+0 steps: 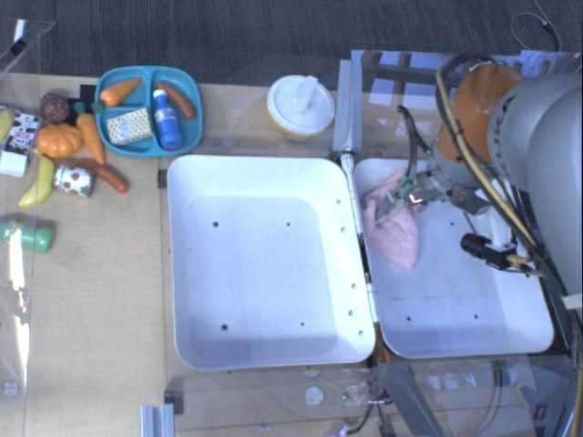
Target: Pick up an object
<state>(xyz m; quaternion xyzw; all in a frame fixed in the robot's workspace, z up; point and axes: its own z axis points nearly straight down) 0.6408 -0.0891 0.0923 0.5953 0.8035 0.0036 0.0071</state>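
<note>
Gripper: the gripper (401, 200) is down in the right bin (474, 321), near that bin's far left corner, at the upper edge of a pink cloth (393, 228). I cannot tell from this angle whether it is open or closed, or whether any cloth is caught in it.
Arm: the grey arm (537, 144) comes in from the right, its orange band (478, 98) over the far right corner of the right bin, with black and yellow cables looping around it.
Pink cloth: crumpled, lying on the floor of the right bin against its left wall, toward the far end; its top touches the gripper.
Right bin: white and shallow, with small holes in the floor; the near half is bare.
Left bin: the left bin (264, 262) sits just beside the right one, their walls touching along the middle; white floor with small holes.
White lid: a round white lid (301, 105) on the desk (82, 317), just past the far right corner of the left bin.
Blue tray: a divided blue tray (149, 110) on the desk beyond the left bin's far left corner, holding a toy carrot, a blue bottle, a sausage and a checked sponge.
Toy food: near the desk's left edge, beside the tray, a small pumpkin (58, 141), a banana (38, 183), a can (73, 180) and a green object (32, 236).
</note>
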